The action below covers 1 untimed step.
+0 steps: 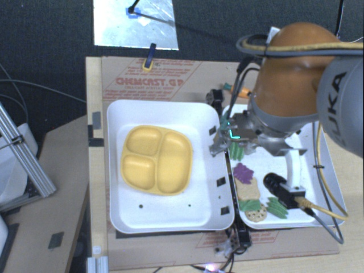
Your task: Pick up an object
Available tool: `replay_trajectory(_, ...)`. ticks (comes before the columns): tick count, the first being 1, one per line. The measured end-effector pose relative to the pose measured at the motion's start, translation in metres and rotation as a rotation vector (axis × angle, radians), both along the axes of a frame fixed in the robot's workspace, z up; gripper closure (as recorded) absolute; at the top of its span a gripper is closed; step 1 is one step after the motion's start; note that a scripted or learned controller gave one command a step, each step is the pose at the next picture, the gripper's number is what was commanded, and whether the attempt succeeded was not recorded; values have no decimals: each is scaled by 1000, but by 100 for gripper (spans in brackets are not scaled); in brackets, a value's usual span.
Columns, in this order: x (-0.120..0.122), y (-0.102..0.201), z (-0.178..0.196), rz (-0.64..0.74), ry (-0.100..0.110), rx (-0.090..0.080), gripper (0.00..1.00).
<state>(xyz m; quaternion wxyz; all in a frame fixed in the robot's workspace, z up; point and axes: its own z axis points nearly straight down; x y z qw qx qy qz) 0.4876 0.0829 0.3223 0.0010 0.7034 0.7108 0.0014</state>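
Note:
My gripper point(230, 143) hangs low over the left edge of the right bin point(324, 169), under the big orange and grey wrist. Right beneath it lies a green ribbed toy point(236, 151), partly hidden by the gripper. I cannot see whether that toy sits between the fingers. Nearer the front lie a purple toy point(244, 172), a tan slice point(248, 191), a chip cookie point(256, 212) and a second green piece point(278, 207).
The left bin point(199, 209) holds a yellow divided plate point(157, 159). The wall between the two bins runs just below the gripper. The arm covers much of the right bin's back half. A shiny sheet point(135, 15) lies behind the bench.

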Motion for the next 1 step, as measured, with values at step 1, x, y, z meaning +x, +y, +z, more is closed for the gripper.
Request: replay_trajectory(1,1,0,11,6,-1,0,100)
